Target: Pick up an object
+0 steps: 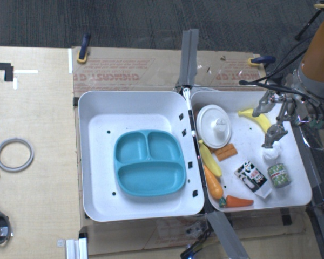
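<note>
Dark carpet is seen beyond the far edge of the pale wooden bench (38, 107), on which two shallow white bins are set side by side over a sheet of brown cardboard (129, 69). The left bin (92, 144) is occupied by a teal divided plastic plate (149, 163) lying flat at its middle. In the right bin (297, 193), a round white lidded bowl (214, 125) is placed near the far left corner, with a yellow banana (257, 118) beside it toward the far edge. A second yellow banana (210, 159) and an orange carrot (214, 184) are laid along the left wall, a small orange block (225, 153) just beside them. Another carrot (238, 201) is found at the near edge, next to a black-and-white patterned carton (250, 176) and a small green can (279, 175). The grey gripper (274, 133) is positioned over the right side of this bin, its fingers (270, 139) parted, with nothing between them, just above a small white object (271, 155). A grey tape ring (13, 154) is seen near the bench's left edge.
</note>
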Controlling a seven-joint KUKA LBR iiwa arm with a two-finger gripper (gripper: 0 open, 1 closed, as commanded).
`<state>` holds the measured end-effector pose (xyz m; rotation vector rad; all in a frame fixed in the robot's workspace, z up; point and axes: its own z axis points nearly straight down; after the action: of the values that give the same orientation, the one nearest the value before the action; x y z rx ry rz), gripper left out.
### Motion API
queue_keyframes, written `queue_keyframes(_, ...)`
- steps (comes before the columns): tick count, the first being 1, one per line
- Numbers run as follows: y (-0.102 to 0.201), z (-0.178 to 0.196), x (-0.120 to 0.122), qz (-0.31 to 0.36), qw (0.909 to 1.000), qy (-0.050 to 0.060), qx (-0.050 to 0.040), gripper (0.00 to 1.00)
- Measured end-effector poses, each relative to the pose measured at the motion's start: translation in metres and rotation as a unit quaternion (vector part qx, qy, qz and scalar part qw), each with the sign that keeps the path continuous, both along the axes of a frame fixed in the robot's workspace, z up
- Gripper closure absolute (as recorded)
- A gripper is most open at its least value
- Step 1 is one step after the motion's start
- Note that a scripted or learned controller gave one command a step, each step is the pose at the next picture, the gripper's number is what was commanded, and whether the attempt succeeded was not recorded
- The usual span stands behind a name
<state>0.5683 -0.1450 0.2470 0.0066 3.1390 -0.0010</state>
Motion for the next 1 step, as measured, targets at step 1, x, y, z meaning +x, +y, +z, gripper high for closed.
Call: queue_keyframes(1, -0.0159, -0.1435, 0.0577, -0.014, 0.9999, 0.001, 0.0001, 0.00)
